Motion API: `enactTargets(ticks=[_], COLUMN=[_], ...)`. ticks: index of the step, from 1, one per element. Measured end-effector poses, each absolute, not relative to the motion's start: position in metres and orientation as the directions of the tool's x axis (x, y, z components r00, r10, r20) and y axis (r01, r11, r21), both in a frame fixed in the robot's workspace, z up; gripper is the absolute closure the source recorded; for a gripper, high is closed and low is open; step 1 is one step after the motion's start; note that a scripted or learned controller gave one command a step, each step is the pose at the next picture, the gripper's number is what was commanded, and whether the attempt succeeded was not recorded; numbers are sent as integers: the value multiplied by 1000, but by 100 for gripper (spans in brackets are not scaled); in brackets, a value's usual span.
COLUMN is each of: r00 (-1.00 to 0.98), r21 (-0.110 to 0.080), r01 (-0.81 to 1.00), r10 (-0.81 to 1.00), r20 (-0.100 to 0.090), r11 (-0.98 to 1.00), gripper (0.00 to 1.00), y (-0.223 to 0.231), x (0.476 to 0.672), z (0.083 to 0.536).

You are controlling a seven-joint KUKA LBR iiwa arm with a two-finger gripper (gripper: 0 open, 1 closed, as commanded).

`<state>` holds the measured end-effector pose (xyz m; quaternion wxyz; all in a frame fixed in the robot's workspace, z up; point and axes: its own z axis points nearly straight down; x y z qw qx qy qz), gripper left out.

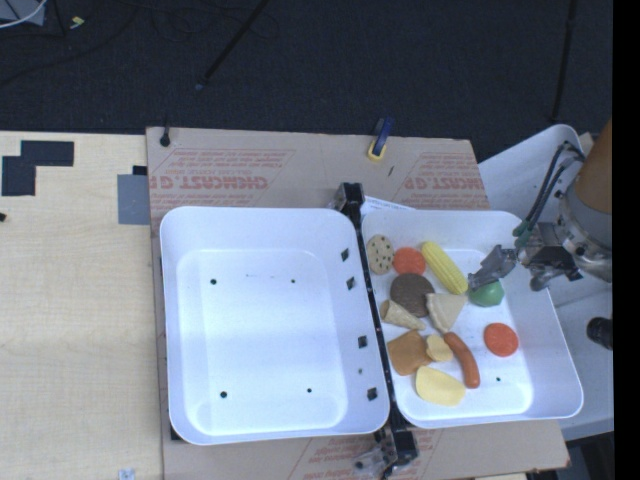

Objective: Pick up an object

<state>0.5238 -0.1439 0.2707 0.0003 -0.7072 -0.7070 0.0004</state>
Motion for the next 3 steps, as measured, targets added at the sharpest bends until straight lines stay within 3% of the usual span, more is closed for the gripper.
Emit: enactTargets(ticks=[1,2,3], r00=[3,2,8], r21=[6,-5,-4], r01=[1000,1000,1000], r10=[1000,1000,1000], r20=[-4,0,2], r11=[-3,-2,-8], gripper=[0,0,100], y=[-115,-144,-145], x=[557,536,537], z=[109,86,97])
